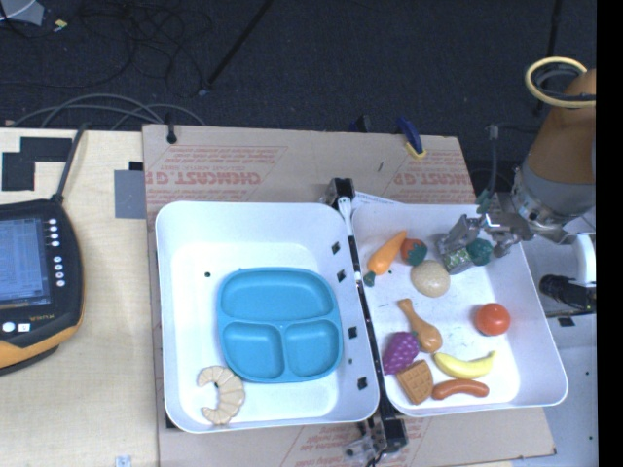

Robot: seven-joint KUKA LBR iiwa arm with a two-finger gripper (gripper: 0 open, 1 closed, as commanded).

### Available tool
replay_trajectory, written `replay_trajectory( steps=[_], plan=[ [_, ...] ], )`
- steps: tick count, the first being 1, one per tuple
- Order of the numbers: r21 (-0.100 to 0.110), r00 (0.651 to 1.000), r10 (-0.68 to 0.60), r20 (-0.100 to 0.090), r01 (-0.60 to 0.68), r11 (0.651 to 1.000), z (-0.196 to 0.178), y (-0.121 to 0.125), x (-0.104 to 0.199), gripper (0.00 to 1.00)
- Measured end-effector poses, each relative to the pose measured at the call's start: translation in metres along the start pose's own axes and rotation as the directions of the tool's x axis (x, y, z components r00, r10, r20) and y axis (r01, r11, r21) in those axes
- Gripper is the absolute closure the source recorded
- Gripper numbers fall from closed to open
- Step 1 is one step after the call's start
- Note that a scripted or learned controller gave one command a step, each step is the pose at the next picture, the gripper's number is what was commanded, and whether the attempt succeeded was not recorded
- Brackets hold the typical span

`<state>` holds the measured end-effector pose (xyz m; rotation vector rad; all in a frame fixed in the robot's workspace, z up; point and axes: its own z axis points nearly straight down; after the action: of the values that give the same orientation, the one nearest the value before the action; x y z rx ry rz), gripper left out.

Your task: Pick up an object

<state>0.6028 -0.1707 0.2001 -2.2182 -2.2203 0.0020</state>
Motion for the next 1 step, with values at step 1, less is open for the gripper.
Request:
replay_trajectory(
  steps=[1],
  plan=[
    [0.001,1.000,-0.001,-0.001,0.001,1.000,-0.0099,0.0000,-0.0005,1.00]
  ],
)
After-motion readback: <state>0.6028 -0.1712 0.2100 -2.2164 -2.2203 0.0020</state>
